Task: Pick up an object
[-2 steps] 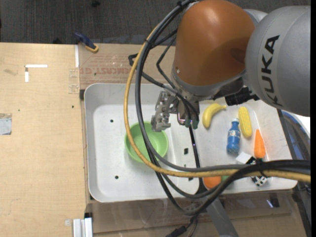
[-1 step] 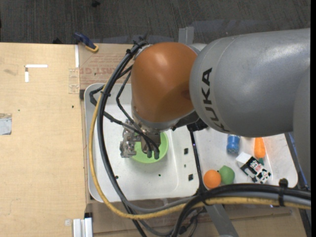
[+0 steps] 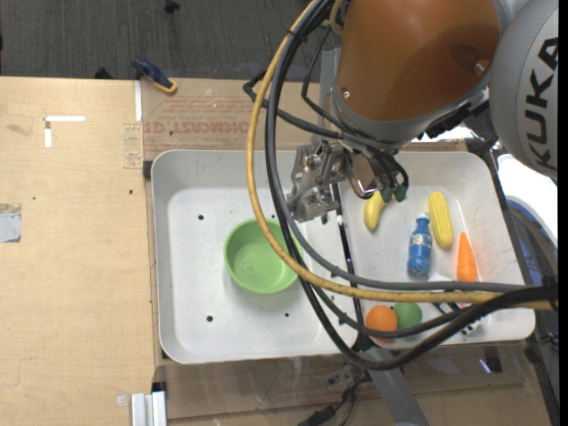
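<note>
Closest to me, at the front edge of the white bin [image 3: 177, 327], sit two small round things side by side and touching: an orange ball [image 3: 382, 319] and a green ball [image 3: 409, 313]. Black cables and a thick yellow hose [image 3: 266, 204] loop over that corner, so parts of the balls are hidden.

A bit further in, on the left half of the bin, there is a green bowl [image 3: 259, 257]. It stands upright and I can see down into it. The yellow hose crosses over its right edge.

On the right half lie the toys. A blue bottle [image 3: 420, 247] is lying in the middle of them. Just to its right is an orange carrot [image 3: 466, 257], and a yellow corn cob [image 3: 440, 217] lies just behind the carrot. A yellow banana [image 3: 374, 210] is to the left of the bottle, near it but not touching.

Above the middle of the bin hangs the gripper [image 3: 316, 191], a shiny metal thing, between the bowl and the banana. It is tilted and tangled in with the cables. I see nothing between its parts, and I cannot tell if it is open or closed.

Higher up is the big orange band [image 3: 413, 38] of the arm, and the grey arm [image 3: 532, 60] goes off to the right.

To the left of the bin is a plain wooden board [image 3: 62, 238].
</note>
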Motion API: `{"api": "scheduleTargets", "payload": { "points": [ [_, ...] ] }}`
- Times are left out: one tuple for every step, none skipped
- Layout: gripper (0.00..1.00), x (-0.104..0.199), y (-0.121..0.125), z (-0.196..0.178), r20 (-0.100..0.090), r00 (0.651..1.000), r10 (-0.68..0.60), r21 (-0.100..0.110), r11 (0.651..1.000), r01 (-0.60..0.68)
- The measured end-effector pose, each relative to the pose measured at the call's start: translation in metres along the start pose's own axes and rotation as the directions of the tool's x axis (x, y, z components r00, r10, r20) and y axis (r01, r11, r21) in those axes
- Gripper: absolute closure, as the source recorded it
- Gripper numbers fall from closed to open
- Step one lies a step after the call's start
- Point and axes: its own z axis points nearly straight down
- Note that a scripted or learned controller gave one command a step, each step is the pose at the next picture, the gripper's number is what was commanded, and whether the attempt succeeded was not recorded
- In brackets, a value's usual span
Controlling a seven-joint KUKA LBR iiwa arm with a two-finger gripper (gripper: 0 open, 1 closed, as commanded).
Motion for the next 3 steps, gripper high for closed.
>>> {"api": "scheduleTargets", "payload": {
  "points": [
    [1.0, -0.053, 0.069, 0.066, -0.003, 0.997, -0.077, -0.001, 0.997, 0.077],
    [1.0, 0.004, 0.05, 0.101, -0.002, 0.942, -0.335, -0.003, 0.942, 0.335],
    [1.0, 0.028, -0.002, 0.076, 0.0, 0.823, -0.568, -0.003, 0.823, 0.568]
  ]
}}
